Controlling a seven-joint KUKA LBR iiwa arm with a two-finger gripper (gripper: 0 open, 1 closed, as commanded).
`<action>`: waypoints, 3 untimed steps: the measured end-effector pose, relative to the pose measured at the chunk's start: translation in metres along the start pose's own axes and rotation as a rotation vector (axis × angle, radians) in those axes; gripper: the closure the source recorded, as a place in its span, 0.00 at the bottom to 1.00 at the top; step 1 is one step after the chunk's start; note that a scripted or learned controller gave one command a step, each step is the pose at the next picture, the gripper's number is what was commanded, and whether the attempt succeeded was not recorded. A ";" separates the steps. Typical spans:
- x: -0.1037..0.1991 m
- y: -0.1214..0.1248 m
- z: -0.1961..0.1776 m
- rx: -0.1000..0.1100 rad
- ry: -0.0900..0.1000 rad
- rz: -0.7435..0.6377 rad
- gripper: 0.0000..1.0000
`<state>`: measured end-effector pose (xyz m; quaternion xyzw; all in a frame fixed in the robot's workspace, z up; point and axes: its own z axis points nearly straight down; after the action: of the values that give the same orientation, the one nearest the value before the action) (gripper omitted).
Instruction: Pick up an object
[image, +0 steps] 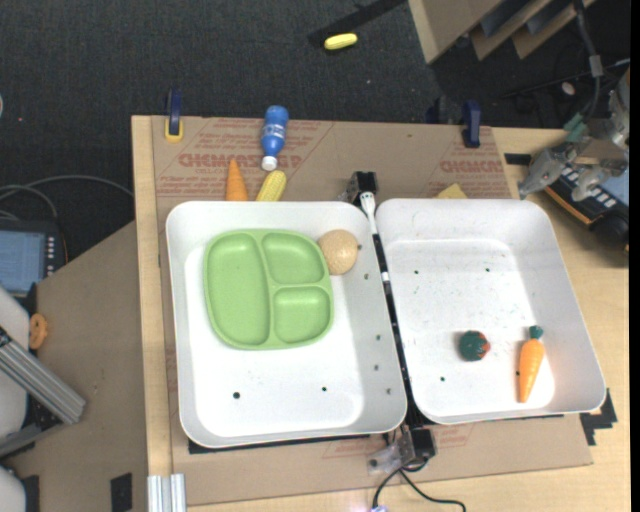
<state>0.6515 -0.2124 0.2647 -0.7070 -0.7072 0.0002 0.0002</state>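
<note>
In the right bin (560, 290) an orange toy carrot (528, 366) with a green top lies near the front right corner. Just to its left sits a small round dark green and red toy (474, 345). The left bin (190, 330) holds a light green divided plate (268, 288). A tan round toy (339, 250) rests against the plate's upper right corner.
Behind the left bin, on the cardboard, lie a blue and white bottle (273, 135), a small orange cone-shaped toy (235, 182) and a yellow corn-like toy (271, 185). Blue clamps (175, 115) grip the back edge. Grey equipment (580, 165) stands at the far right.
</note>
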 end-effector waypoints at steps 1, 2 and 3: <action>0.001 0.014 0.142 0.007 0.002 -0.002 0.00; 0.053 -0.006 0.182 0.005 0.003 -0.003 0.00; 0.124 -0.045 0.180 0.005 0.004 -0.005 0.00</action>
<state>0.6066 -0.0881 0.0844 -0.7051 -0.7091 0.0006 0.0037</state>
